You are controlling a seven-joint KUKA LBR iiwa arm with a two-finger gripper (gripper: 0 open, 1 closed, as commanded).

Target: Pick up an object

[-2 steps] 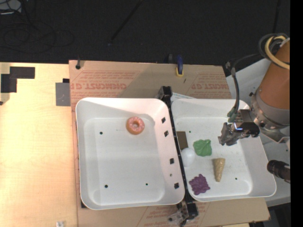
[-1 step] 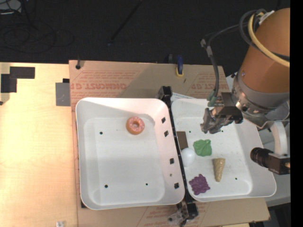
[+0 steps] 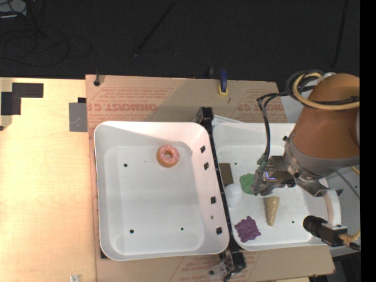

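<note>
A pink doughnut [image 3: 168,155] lies in the left bin [image 3: 117,228], toward its back. The right bin [image 3: 288,238] holds a green object [image 3: 247,183], a tan cone [image 3: 271,209], a purple grape-like cluster [image 3: 248,228] and a small white object [image 3: 233,191] by its left wall. My gripper [image 3: 265,181] hangs low over the right bin, just right of the green object and above the cone's wide end. The arm's orange band [image 3: 326,119] and wrist cover the bin's right part.
A black divider with clips [image 3: 212,181] runs between the two bins. Cardboard [image 3: 153,98] lies under the bins, and a wooden bench top [image 3: 41,187] spreads to the left. Cables loop near the arm at the back right.
</note>
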